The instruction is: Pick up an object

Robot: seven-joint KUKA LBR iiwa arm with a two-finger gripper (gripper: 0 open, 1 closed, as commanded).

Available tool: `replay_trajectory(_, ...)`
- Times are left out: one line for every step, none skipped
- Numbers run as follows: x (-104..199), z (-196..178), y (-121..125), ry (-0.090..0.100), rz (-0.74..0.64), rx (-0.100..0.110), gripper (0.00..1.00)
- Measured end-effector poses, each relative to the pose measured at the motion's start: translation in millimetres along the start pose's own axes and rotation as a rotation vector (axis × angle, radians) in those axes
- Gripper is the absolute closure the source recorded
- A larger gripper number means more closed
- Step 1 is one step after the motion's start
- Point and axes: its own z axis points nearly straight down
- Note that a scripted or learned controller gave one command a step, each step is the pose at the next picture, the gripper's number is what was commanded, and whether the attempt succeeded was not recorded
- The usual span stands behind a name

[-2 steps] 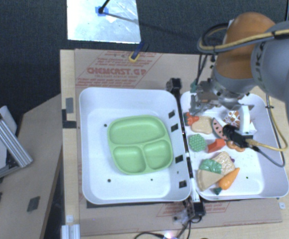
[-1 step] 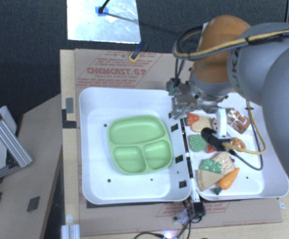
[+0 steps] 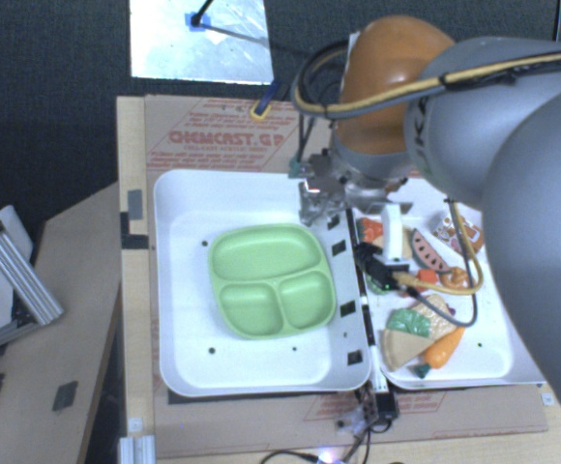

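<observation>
The arm's gripper (image 3: 311, 193), jaw state impossible to tell, hung over the divider between the green plate's (image 3: 271, 280) bin (image 3: 179, 259) and the toy food (image 3: 421, 332), seemingly positioning for a pick.

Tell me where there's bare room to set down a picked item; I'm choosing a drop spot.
Free patches are in the left bin: the white floor around the green divided plate, widest between the plate and the bin's left wall and far rim. The plate's three compartments are bare too. The right bin is crowded: carrot, watermelon slice and other toys under the arm.
</observation>
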Motion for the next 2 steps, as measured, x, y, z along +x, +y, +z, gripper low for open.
replay_trajectory(-14, 7, -11, -0.004, 0.011, 0.004, 1.00)
replay_trajectory(-11, 18, -8, -0.003, 0.009, 0.003, 1.00)
